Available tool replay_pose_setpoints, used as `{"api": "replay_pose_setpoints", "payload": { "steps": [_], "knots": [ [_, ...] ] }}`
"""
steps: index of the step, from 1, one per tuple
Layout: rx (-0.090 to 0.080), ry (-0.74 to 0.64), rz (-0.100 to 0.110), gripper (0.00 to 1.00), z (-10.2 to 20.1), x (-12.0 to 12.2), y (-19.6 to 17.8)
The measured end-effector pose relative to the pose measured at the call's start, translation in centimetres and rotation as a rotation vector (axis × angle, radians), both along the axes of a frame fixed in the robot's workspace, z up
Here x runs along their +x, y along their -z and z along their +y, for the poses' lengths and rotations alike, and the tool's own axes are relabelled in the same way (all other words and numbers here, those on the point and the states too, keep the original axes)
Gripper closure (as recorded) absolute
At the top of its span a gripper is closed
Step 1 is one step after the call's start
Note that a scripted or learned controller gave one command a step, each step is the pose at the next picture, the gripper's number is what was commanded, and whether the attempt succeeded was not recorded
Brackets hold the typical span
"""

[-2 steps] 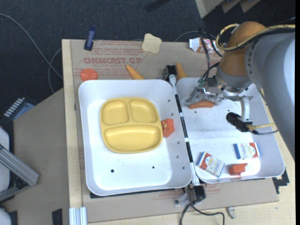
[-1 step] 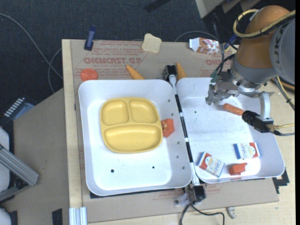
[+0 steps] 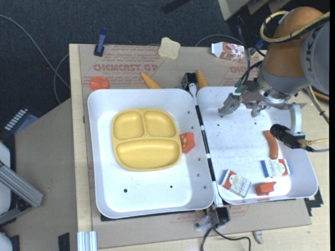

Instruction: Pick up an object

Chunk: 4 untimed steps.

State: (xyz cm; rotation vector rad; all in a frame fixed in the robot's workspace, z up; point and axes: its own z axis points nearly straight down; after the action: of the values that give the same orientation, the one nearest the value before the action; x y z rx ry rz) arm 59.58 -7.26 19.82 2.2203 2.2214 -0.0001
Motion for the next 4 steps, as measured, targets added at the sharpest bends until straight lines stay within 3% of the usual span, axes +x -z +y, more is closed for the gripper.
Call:
{"api": "replay_pose_setpoints", "payload": {
  "steps": [1,2,3,4],
  "knots": [
    [-0.002,0.001,-0.001,0.0,-6.6,4.4,0.5],
    [0.0,0.002,0.003,0.0,-12.5,2.2,6.5],
    [0.005,-0.001,0.003,0.0,-14.8,-1.9,9.4],
    [0.001,0.0,-0.001,1.0,-15.0,-1.8,8.3]
  ]
}}
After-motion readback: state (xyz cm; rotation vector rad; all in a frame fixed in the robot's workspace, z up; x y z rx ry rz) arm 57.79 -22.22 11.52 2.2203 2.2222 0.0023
